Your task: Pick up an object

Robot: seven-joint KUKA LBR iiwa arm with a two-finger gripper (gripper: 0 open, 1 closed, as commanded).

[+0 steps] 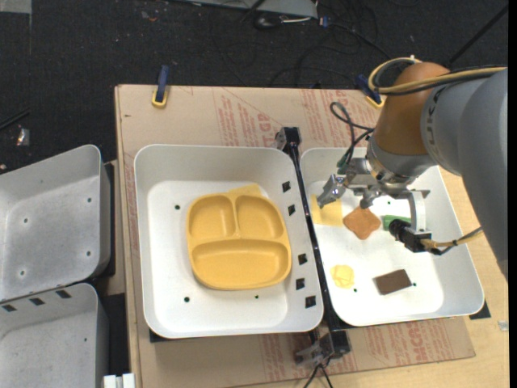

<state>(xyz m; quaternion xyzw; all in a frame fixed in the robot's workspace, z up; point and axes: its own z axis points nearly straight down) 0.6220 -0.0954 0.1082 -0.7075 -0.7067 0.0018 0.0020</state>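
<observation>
Camera view: arm comes in from the right, gripper (pixel 349 186) low over the right bin (pixel 452 297), centre-right of frame. Can't tell if it's spread, closed or pinching anything. Orange-tan block (pixel 362 222) sits just below it, pale yellow piece (pixel 326 213) beside that, small yellow item (pixel 343 276) and brown slab (pixel 393 281) lower in the bin. Left bin (pixel 153 217) holds a yellow divided tray (pixel 239 242). Looks like the approach/grasp step; next move needs a confirmed grip, then a straight lift. Red print on the cardboard under the bins isn't legible.
</observation>
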